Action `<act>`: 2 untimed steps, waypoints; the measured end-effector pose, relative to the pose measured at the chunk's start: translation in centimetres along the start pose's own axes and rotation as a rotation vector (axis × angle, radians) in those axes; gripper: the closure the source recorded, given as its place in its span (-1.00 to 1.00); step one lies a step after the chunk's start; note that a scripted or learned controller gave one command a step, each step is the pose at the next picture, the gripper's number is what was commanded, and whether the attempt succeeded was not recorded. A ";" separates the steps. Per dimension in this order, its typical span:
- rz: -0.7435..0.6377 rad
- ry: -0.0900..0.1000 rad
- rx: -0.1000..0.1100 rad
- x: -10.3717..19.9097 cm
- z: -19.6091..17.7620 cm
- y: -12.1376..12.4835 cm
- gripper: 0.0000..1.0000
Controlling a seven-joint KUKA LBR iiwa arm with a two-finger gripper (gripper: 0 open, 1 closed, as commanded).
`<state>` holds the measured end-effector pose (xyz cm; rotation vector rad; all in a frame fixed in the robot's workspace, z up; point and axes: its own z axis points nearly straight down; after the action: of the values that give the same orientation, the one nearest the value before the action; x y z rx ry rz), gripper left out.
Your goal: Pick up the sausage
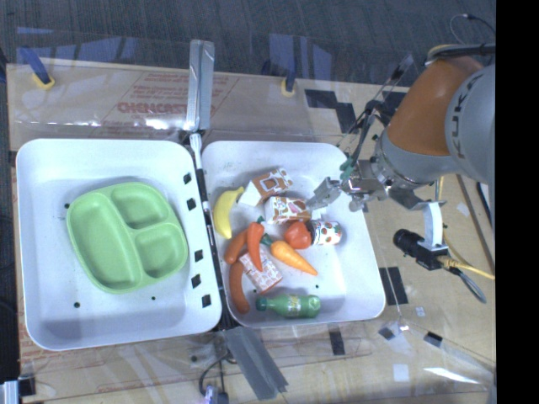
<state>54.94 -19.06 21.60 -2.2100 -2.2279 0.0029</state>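
Clutter is filling the bin (364, 259) that the gripper (327, 192) is hanging over, and that is shaping everything you are looking at. The toys are lying heaped toward the bin's middle, leaning on one another, so very little is sitting free on bare floor. The arm is reaching in from the far side and tilting the gripper down toward the pile, with a printed carton (286, 209) just beside its tip and a tomato (297, 234) a little beyond and below that. At this slant and sharpness you cannot tell whether the gripper is released or clenched, and nothing is showing itself held in it.

The sausage (237, 291) is probably the brownish-red curved piece lying against the bin wall opposite the arm. It is sitting well apart from the gripper, across the whole heap and toward the camera's near edge. A second carton (263, 272) is lying against it, and the green bottle (289, 305) is resting just past its lower end. Between it and the gripper you are also seeing a carrot (292, 257), so a straight reach is likely crossing several toys. A similar reddish piece (237, 245) is lying nearer the banana (223, 213), and it may be confusing the pick.
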 end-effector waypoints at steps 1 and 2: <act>-0.202 -0.007 -0.017 4.6 10.0 4.0 -1.00; -0.374 -0.029 -0.050 7.7 10.6 -0.6 -1.00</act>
<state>54.22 -11.34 11.01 -1.7873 -2.6459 -0.0228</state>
